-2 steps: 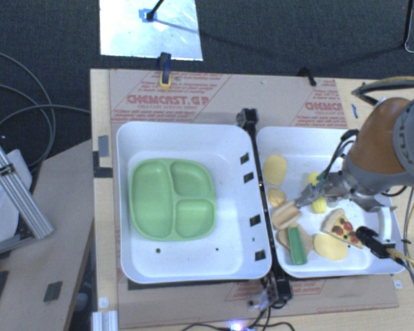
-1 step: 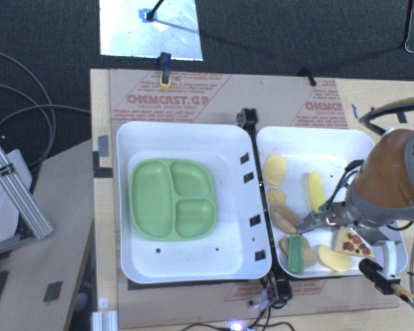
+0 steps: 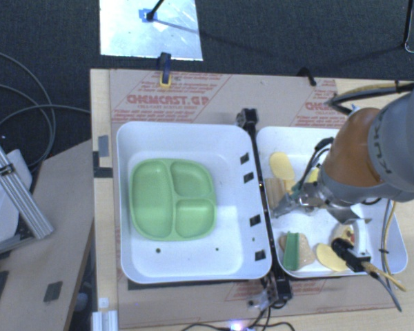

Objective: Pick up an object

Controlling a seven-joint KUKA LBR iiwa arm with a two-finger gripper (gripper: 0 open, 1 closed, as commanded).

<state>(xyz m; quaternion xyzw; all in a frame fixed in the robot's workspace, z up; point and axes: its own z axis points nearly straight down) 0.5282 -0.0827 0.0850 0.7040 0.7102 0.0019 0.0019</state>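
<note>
- My gripper point(image 3: 281, 205) hangs low in the right bin point(image 3: 400, 254), where the pickable bits lie; its grip I cannot tell
- The green tray point(image 3: 172, 198) sits alone in the left bin point(image 3: 145, 143), apart

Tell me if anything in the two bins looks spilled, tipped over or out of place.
Nothing stands out. The green divided plate lies flat in the left bin. In the right bin, small yellow and tan pieces lie loose around the pincer, inside the walls.

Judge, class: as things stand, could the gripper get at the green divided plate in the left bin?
Probably yes. The green divided plate lies alone in the left bin, uncovered from above; the gripper hangs over the right bin, just across the divide.
</note>
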